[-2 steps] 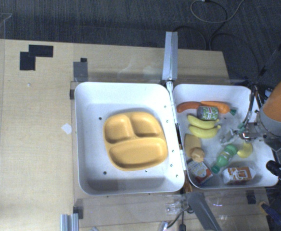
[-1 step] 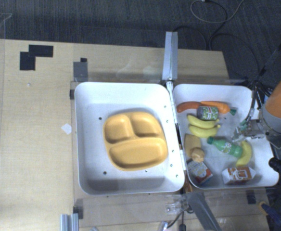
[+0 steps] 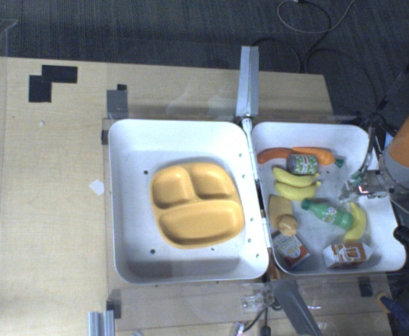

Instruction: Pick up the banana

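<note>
- The banana lies in the right bin, near its middle, under a small green can; a second banana curves beside a green bottle.
- My gripper hangs at the bin's right side, near the second banana, holding nothing I can see; I cannot tell whether its fingers are spread or pressed together.
- I judge a good approach drops across the fruit's narrow width, clear of the bottle.
- Carton and packet labels are too small to read.
- The yellow tray sits in the left bin.
</note>
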You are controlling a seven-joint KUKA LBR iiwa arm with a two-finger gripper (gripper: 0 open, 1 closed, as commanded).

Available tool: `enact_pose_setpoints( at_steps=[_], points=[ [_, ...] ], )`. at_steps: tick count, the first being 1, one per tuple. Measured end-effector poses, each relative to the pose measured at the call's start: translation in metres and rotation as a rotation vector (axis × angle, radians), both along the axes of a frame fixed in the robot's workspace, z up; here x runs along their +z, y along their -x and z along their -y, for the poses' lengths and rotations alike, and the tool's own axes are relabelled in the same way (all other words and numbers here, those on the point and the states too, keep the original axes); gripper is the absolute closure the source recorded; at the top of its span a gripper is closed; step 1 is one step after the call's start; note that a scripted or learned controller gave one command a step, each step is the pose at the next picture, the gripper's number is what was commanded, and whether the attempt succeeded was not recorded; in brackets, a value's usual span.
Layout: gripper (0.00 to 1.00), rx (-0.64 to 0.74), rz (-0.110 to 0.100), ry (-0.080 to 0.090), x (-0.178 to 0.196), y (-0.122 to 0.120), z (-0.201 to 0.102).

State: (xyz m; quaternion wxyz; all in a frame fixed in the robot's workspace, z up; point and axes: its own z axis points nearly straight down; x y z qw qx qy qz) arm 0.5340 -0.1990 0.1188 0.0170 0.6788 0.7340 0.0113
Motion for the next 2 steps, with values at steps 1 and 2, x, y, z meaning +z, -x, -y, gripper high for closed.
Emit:
enact_pose_setpoints(
  at_steps=[1, 2],
  points=[
    [0.00, 0.000, 0.000, 0.000, 0.000, 0.000, 0.000],
    [0.00, 0.009, -0.027, -0.005, -0.029, 0.043, 0.006]
  ],
)
